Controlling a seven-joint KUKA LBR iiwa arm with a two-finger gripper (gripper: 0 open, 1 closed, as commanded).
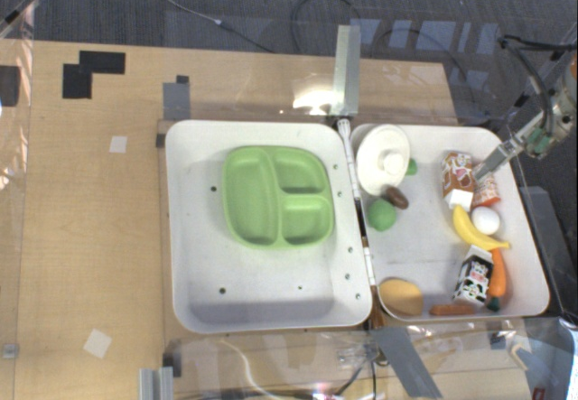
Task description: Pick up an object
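Toys crowd the right bin point(533, 299), where the gripper point(483, 171) hangs at the far right edge, just over a brown-and-white pouch point(456, 172). Whether it is spread or pressed together cannot be told. A banana point(470, 231) and white egg point(487, 221) lie close beside the pouch, so a clean, straight descent looks wise. The left bin point(190, 209) carries a green divided plate point(275, 197).

Two white bins side by side on the bench

Left bin point(190, 236) holds a green divided plate point(275, 196). In the right bin point(424, 236), a banana point(470, 228) lies at 3 o'clock, a bread roll point(402, 295) at 6; the gripper point(483, 168) reaches in at 2.
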